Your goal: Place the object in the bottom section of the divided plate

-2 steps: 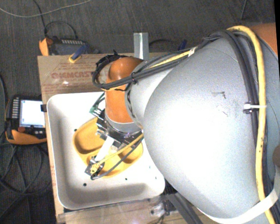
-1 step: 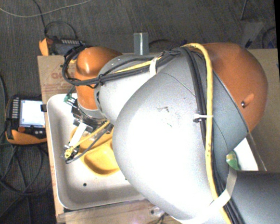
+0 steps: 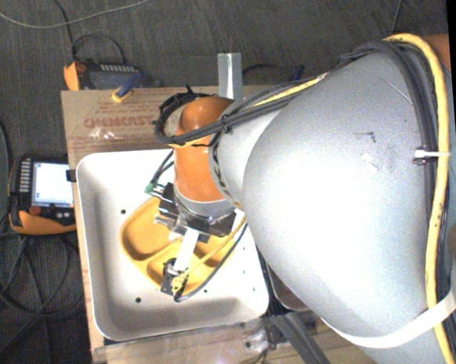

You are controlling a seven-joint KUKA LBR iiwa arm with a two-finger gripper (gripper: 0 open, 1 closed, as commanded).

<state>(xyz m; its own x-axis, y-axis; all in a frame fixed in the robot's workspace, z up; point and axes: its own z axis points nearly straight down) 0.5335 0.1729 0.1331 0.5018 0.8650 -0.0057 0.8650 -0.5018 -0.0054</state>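
Observation:
A yellow divided plate [image 3: 138, 233] lies in the left white bin [image 3: 100, 250], with its left rim and one divider ridge showing. My gripper [image 3: 173, 221] hangs low over the middle of the plate, below the orange wrist band [image 3: 198, 152]. Its body covers the plate's centre and right side, and what lies under it is hidden. The large grey arm [image 3: 347, 199] reaches in from the right and covers the bench on that side.
The bin sits on a brown cardboard sheet [image 3: 113, 119]. A hand-held pendant with a lit screen [image 3: 46, 191] lies on the floor to the left, and cables run across the carpet. A metal post [image 3: 229, 71] stands behind the bin.

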